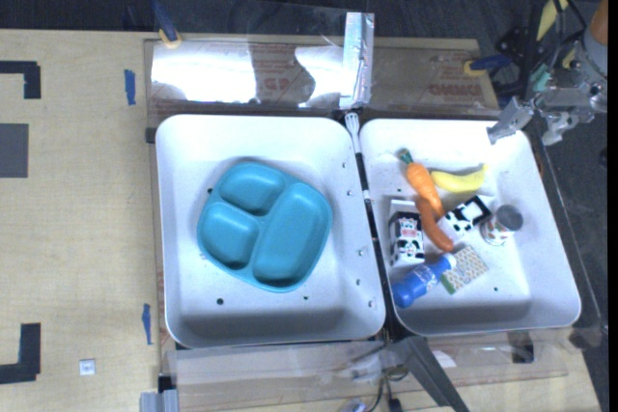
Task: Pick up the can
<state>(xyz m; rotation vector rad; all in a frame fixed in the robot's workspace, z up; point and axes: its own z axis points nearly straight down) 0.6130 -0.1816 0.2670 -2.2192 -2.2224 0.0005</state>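
Pale wood bench [68,207], bearing two white bins side by side. Left bin [183,145], well apart from the fingers [505,126] toward the view's left, holding a blue divided plate [266,225]. Right bin [555,275], lying just below the fingers in the view, crowded with small things.

Grey arm [579,87], reaching in at the upper right and ending in the gripper [528,130], poised at the right bin's far corner. Fingers apparently spread apart, with nothing between them, though small and somewhat blurred.

Orange carrot [428,203] and yellow banana [457,178], down and to the left of the fingers. Blue bottle [420,283], farther down again, near the bin's near wall, beside a patterned packet [464,267].

Can [500,226], almost straight down the view from the fingers, well apart from them, resting on the bin floor against a black-and-white box [468,212]. Upright or tilted: hard to tell.

Probably light, stiff and smooth-walled, so likely to slip or roll under an off-centre squeeze. Best taken across the middle of its round body, with the fingertips on opposite sides, coming in on the open side away from the box.
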